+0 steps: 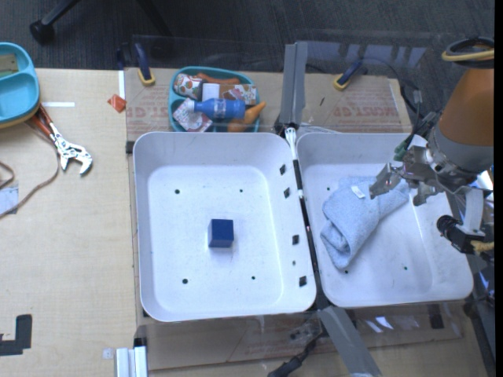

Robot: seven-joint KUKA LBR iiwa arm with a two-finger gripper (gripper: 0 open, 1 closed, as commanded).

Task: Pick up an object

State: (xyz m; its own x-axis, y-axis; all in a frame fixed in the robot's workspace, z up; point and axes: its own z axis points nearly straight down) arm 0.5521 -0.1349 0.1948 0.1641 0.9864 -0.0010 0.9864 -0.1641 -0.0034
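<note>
a grey arm with an orange band reaches in from the right over 2 shallow white bins set side by side on a bench. its gripper (397, 181) hangs over the upper middle of the right bin (440, 285), its metal fingers against the upper end of a crumpled light-blue cloth (354, 218). whether the jaws are open or clamped on the fabric cannot be told; the fingertips blur into the folds. the cloth lies slantwise from the gripper down toward the bin's left wall, its lower end close to the divider between the bins, with bare white floor open to its right and below.

in the left bin (157, 289) a small dark-blue cube (222, 232) sits alone near the centre, well clear of all 4 walls, with room on every side.

behind the bins, a teal tray (179, 81) holds a jumble of packets and a blue bottle, their labels too small to read. on the wooden bench to the left lie a wrench (69, 152) and a light-blue dish (16, 93), cut off by the frame edge. the arm's upper part is also cut off at the right.
</note>
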